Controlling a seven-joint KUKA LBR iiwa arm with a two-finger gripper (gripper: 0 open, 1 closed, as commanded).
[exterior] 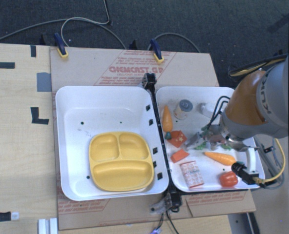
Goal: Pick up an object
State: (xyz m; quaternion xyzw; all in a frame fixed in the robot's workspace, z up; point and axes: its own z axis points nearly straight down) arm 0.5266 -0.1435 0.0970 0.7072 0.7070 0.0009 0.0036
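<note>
**Pincer hanging low over the right bin, red pieces just to its left**

The arm (pixel 254 104) is reaching in from the right, and its pincer (pixel 199 139) is sitting down among the toys in the right bin (pixel 196 91) — whether it is apart or together I cannot tell, since the metal tip is blurring into the clutter. Nothing is visibly held. The nearest candidate, a red strawberry-like piece (pixel 176 138), is lying just left of the tip, almost touching. A carrot (pixel 221 157) is lying just below and right of it, long axis running left to right. The upright orange piece (pixel 167 119) is standing further up-left, against the divider. The yellow tray (pixel 121 160) is sitting in the left bin (pixel 71 130) — well apart. Judging from this, a short leftward shift is what the grasp is turning on.
</note>
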